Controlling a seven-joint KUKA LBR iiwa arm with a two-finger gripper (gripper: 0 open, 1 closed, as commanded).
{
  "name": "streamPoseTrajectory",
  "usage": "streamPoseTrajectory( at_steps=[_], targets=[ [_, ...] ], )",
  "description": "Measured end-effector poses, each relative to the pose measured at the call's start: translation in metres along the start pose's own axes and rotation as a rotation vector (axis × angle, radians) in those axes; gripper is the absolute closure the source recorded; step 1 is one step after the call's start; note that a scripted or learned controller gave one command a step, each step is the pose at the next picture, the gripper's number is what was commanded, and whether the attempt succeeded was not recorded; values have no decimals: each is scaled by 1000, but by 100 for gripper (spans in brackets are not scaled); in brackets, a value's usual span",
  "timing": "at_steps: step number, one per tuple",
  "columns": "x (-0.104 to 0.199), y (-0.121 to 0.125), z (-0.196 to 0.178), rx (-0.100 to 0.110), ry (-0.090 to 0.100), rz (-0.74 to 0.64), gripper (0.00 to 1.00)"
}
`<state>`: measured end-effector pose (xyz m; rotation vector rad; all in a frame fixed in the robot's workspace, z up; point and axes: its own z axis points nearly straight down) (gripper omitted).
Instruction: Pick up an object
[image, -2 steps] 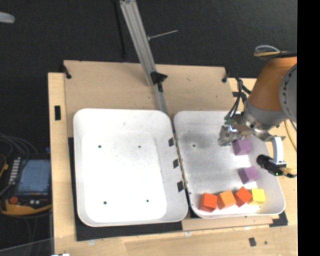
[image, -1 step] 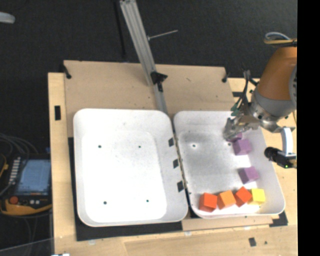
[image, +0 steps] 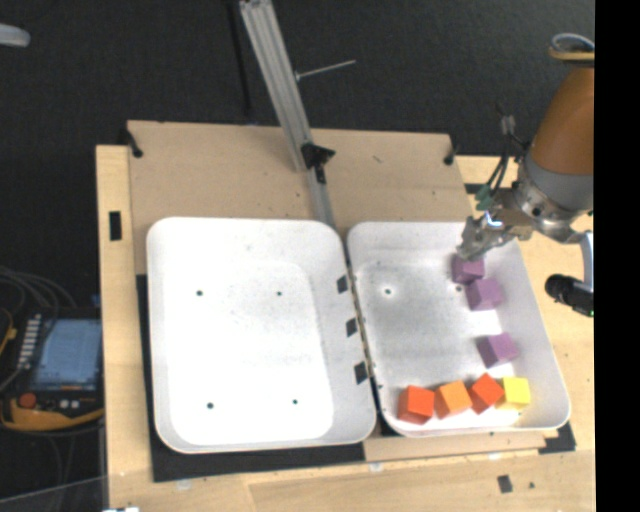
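The right bin (image: 400, 240) holds several small blocks. One purple block (image: 467, 269) lies near the bin's far right side, with a second purple block (image: 487, 294) just in front of it and a third (image: 497, 349) closer to the front. My gripper (image: 479, 243) hangs directly over the first purple block, its tip right at the block's top edge. Whether it touches the block is not visible. Along the front wall sit two orange blocks (image: 417, 403) (image: 454, 397), a red-orange block (image: 486, 390) and a yellow block (image: 516, 390).
The left bin (image: 250, 330) lies beside the right one. A slanted metal post (image: 290, 110) rises from behind the seam between the bins. The arm's orange band (image: 565, 130) is at the right edge. A screen device (image: 60, 360) sits off the bench at left.
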<state>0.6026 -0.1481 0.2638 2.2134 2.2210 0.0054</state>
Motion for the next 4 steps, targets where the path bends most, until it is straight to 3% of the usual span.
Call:
streamPoseTrajectory(
  at_steps=[3, 4],
  targets=[
    [166, -21, 19, 7, 3, -3, 100],
    [212, -50, 28, 8, 3, -4, 100]
  ],
)
